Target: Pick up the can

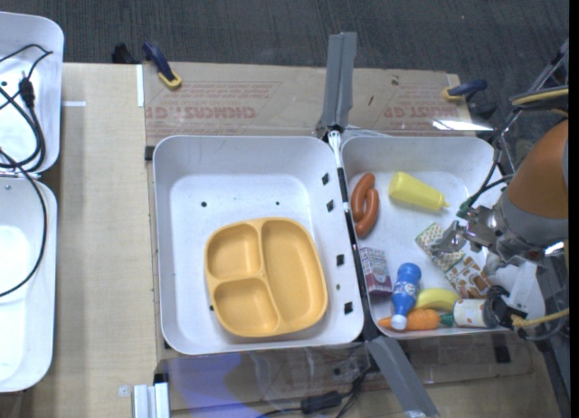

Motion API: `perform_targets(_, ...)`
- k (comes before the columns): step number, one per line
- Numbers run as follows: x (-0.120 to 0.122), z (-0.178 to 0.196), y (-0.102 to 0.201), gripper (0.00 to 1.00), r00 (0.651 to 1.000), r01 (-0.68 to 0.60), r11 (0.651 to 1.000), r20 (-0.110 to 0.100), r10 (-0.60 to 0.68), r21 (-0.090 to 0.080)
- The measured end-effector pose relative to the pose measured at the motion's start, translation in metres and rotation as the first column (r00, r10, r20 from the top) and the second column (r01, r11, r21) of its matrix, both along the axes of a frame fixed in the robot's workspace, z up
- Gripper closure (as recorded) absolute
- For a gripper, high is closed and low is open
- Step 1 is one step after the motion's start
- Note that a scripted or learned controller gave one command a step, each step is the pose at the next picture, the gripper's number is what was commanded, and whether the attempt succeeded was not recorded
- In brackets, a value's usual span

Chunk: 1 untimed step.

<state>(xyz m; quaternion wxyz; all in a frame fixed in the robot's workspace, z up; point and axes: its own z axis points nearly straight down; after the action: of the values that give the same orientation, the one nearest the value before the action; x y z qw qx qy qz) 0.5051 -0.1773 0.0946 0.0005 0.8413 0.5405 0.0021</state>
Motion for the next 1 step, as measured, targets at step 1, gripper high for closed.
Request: perform_targets(1, 0.0052, 0.0006, -0.0156, 0.00, 0.987, 0.160, 0.987, 0.002, -0.160, 0.002)
